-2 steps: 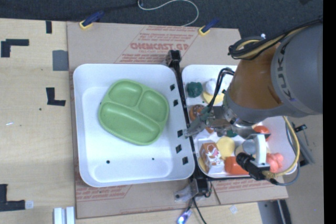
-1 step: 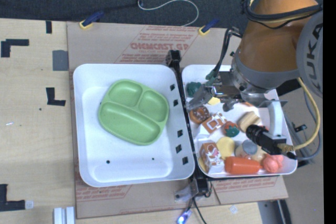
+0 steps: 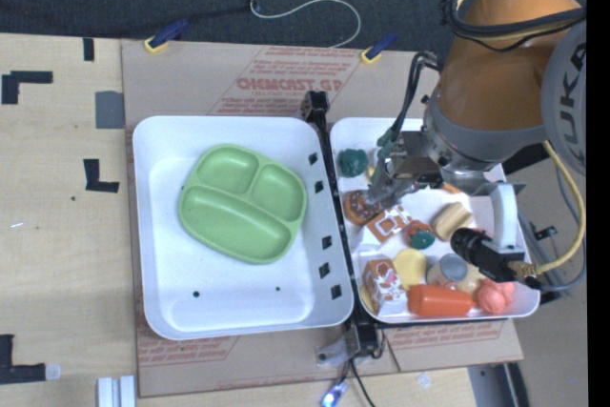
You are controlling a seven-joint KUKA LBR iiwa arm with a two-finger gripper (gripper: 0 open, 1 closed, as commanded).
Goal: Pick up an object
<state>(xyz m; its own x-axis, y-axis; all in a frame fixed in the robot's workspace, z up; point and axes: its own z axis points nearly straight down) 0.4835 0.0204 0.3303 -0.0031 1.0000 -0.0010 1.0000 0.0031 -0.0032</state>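
Observation:
The right bin (image 3: 367,131) holds several toy food pieces. Among them are a dark green piece (image 3: 353,161), a brown ring-shaped piece (image 3: 358,206), an orange and white piece (image 3: 390,224), a yellow piece (image 3: 411,265), a tan roll (image 3: 450,220), an orange carrot-like piece (image 3: 440,301) and a pink piece (image 3: 493,297). My gripper (image 3: 379,186) hangs low over the bin's left part, between the green piece and the brown ring. The wrist body hides what lies right below it. I see nothing lifted clear of the bin.
The left bin (image 3: 162,281) holds a light green divided plate (image 3: 244,202). A black divider (image 3: 329,205) runs between the bins. The grey and orange arm (image 3: 500,62) covers the right bin's far right part. Cardboard (image 3: 276,81) lies under both bins.

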